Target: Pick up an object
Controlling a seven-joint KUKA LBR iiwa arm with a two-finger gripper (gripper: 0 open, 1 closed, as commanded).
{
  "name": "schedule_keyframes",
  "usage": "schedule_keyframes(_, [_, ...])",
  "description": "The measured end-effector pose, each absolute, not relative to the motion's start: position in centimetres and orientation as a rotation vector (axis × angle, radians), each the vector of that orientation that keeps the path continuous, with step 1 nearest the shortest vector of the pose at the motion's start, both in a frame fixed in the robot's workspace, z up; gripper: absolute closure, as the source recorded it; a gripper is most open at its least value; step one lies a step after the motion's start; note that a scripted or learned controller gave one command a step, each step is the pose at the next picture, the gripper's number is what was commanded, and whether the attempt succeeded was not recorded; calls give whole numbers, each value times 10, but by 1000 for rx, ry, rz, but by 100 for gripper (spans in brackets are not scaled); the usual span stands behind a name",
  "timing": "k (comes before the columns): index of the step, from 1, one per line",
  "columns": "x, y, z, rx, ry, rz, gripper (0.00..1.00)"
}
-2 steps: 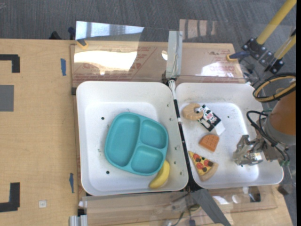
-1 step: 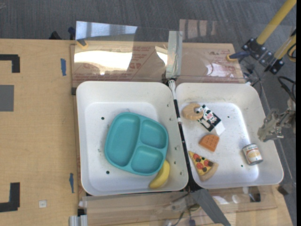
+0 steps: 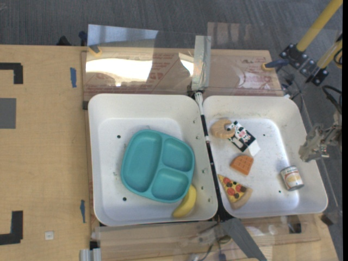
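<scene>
Where bins meet, banana (image 3: pixel 186 203), pizza slice (image 3: pixel 235 190)

Evenly lit from above, soft shadows, strong glare on clear panel (image 3: pixel 122 67), slightly soft focus throughout.

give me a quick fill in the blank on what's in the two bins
The teal divided plate lies in the ____ bin.
The banana rests against the plate's ____ right edge.
The pizza slice toy lies in the ____ bin.
The small can lies to the ____ of the waffle piece.

Missing words: left; lower; right; right
</scene>
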State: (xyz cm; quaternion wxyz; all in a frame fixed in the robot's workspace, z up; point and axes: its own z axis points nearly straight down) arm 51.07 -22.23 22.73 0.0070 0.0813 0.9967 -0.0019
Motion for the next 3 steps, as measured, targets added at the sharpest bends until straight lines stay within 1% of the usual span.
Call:
schedule_keyframes(1, [513, -222, 239, 253, 3110, -10, 100])
schedule_keyframes(2, [480, -224, 207, -69, 3139, -1, 100])
schedule_keyframes(3, [483, -224, 219, -67, 3130, -6, 100])
